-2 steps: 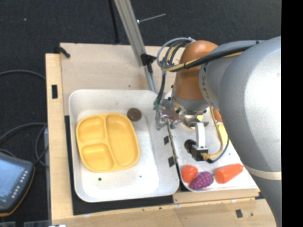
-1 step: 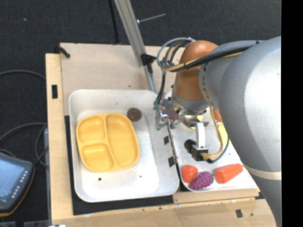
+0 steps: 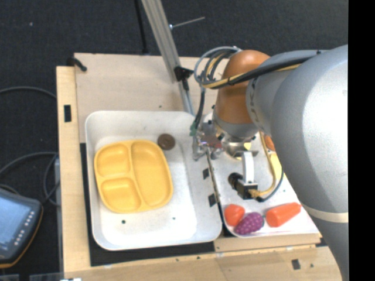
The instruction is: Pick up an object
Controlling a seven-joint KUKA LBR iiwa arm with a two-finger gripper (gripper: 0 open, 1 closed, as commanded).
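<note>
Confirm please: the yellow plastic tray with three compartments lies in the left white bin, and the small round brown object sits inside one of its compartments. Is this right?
Not quite. The yellow plastic tray with three compartments does lie in the left white bin, but the small round brown object is not in a compartment. The camera view shows it on the bin floor, just beyond the tray's upper right corner.

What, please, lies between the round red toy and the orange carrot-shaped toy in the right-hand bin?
In the camera view, a purple bunch of toy grapes sits between the round red toy and the orange carrot-shaped toy.
</note>
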